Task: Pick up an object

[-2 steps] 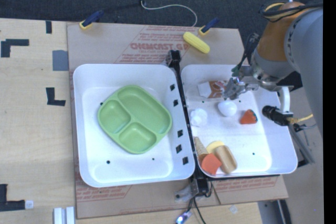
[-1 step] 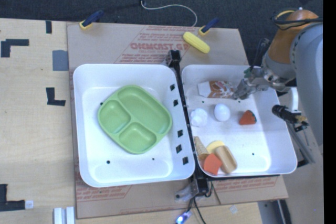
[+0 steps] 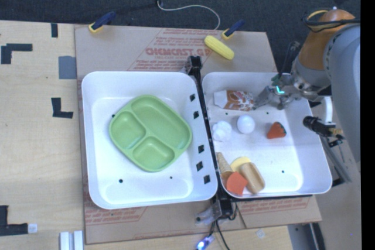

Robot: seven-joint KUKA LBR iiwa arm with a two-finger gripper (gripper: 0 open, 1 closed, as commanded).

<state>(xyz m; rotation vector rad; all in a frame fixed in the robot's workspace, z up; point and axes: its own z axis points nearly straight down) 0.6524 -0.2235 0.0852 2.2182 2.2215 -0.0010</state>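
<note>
The snack packet [image 3: 237,100] lies in the right bin [image 3: 304,180], near its far wall, just left of the gripper [image 3: 270,95]. The arm [image 3: 328,50] reaches in from the right, low over the bin; the gripper's opening cannot be told.

Looks like a robotics lab bench: 2 shallow white bins [image 3: 94,126] sit side by side on a cardboard sheet [image 3: 170,50] clamped at the top by blue-and-yellow clips [image 3: 102,21]. Black tape marks [image 3: 58,107] dot the wooden benchtop at left, and a white cable [image 3: 176,7] trails over dark carpet up top.
</note>
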